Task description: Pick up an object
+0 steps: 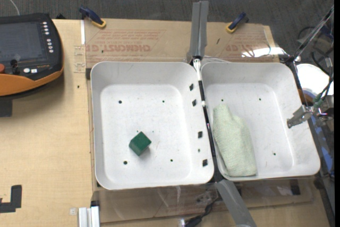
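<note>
A small dark green cube lies on the floor of the left bin, toward its front and left of middle. A pale green folded cloth rests in the right bin, along its left wall and reaching to the front edge.
A teach pendant with a screen and orange trim lies on the bench at the far left. Two clamps hold cardboard behind the bins. A metal bracket and cables crowd the right bin's right rim.
</note>
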You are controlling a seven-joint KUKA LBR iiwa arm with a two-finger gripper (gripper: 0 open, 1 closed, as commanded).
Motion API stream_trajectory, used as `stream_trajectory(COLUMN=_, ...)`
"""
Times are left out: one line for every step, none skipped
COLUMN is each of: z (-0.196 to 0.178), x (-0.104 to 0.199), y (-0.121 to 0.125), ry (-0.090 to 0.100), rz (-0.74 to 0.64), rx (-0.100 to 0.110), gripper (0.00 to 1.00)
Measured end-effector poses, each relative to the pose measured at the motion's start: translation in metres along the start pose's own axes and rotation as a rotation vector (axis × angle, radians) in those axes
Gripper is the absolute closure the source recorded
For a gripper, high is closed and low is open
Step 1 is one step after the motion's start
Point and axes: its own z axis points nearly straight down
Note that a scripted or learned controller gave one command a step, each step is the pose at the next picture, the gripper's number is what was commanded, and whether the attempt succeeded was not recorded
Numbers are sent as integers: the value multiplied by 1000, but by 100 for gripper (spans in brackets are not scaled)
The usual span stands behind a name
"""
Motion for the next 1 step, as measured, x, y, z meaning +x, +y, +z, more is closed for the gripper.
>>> stream_trajectory(z=127, x=87, y=7, ry=0, rz=-7, rx=-4, gripper=0)
